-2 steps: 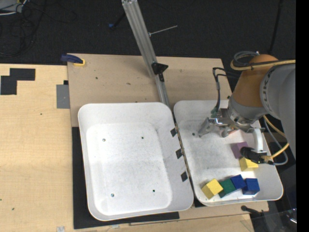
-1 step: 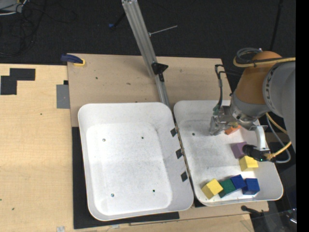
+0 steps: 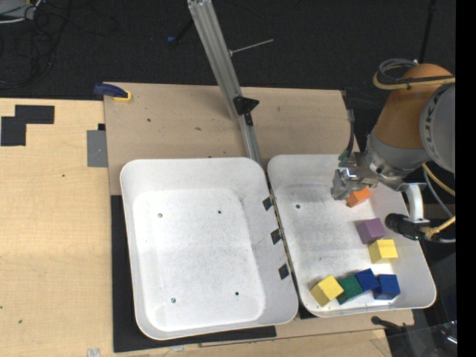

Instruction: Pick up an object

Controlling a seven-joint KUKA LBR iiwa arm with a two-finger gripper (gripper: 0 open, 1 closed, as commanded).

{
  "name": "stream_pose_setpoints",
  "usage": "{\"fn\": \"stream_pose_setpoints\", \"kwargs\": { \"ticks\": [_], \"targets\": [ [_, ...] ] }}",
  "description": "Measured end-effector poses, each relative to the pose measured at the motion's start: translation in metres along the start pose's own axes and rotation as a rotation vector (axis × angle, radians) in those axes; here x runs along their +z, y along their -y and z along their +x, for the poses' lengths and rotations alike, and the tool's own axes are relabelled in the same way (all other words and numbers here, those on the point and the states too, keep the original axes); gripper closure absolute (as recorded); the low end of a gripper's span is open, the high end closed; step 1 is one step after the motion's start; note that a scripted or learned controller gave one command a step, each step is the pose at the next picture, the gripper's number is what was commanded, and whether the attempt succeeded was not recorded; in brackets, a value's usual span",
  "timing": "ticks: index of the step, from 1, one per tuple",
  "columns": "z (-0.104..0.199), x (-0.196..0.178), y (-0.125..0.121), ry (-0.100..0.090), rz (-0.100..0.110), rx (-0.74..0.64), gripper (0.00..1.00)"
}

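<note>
Yellow block, green block and blue blocks line the lower right bin's near edge; upward, the hand grasps an orange block.

Two bins side by side on tabletop | right bin: blocks clustered along near-right corner | left bin beside it

An orange block sits just under my jaws; purple, 2 yellow, green and 2 blue blocks lie nearby.
</note>
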State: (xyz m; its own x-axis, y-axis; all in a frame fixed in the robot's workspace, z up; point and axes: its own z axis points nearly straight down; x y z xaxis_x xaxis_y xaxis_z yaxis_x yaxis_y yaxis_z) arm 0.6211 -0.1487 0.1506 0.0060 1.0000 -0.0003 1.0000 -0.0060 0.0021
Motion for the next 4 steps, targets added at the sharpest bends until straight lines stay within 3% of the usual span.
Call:
{"fn": "stream_pose_setpoints", "kwargs": {
  "ticks": [2,4],
  "targets": [
    [-0.01,-0.087,-0.009,0.0,0.0,-0.006,1.0],
    [0.095,-0.072,0.001,-0.003,0.006,-0.011,1.0]
  ]
}}
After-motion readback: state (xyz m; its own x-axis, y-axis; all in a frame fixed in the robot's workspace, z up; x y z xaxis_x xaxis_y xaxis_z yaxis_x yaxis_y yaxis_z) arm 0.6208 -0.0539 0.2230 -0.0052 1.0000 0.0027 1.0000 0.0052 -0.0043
